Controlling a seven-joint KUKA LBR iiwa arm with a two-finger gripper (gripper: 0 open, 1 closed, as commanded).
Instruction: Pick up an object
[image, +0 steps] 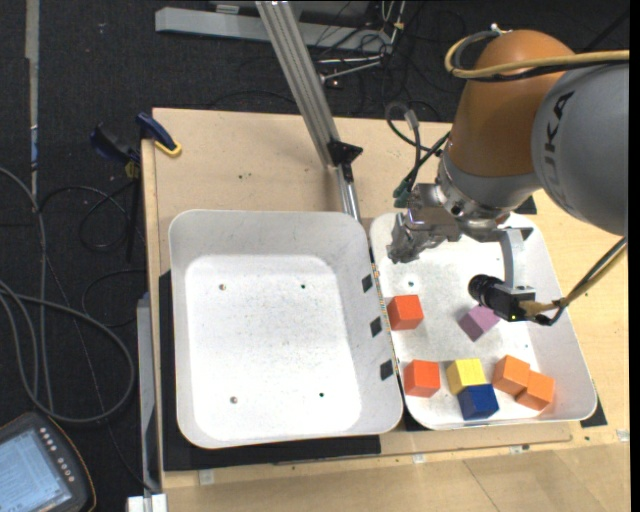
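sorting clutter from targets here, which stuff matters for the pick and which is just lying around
For the job: gripper, orange cubes, yellow cube, blue cube, purple block, right bin.

Lying about: left bin, clamp, pendant.

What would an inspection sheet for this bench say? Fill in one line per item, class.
Surface: wooden bench bearing left bin and right bin.
Job's things: in the right bin, orange block, purple block, second orange block, yellow block, blue block, two more orange blocks.
Clutter: clamp at the bench's far left corner.
Grippers: gripper over the right bin's far end, holding nothing visible.
Cables: black cables on the floor, left.
Surroundings: screen, bottom left.
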